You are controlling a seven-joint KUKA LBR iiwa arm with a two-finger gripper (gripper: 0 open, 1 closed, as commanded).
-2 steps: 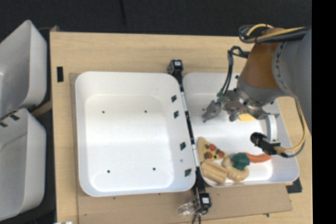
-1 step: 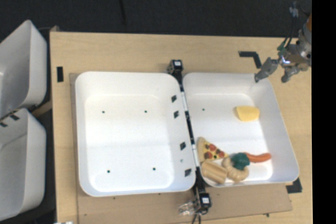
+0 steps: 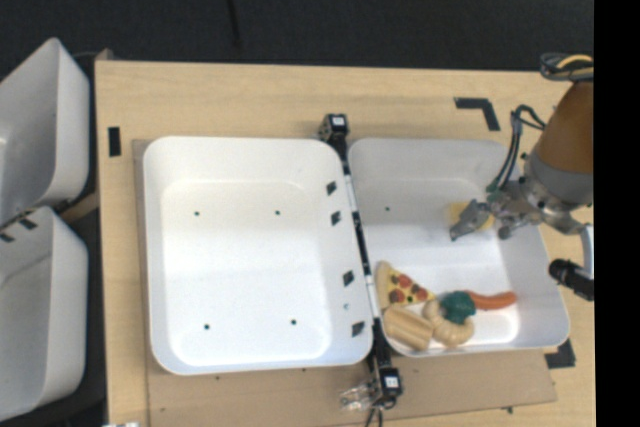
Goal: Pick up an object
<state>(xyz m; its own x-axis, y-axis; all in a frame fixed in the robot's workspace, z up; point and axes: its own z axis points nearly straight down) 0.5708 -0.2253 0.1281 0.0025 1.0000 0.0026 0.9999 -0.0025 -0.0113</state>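
Hand (image 3: 487, 221) spread wide, fingers straddling yellow object (image 3: 463, 212) in right bin (image 3: 420, 165)

No legible text or labels.

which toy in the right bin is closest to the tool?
The small yellow piece, right beside the tool in the upper part of the right bin. The pizza slice, bread roll and carrot lie clustered at the bin's near edge.

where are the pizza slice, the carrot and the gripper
pizza slice (image 3: 403, 288), camera view, on its topping
carrot (image 3: 492, 299), camera view, on its orange body
gripper (image 3: 484, 222), camera view, midway between its fingertips
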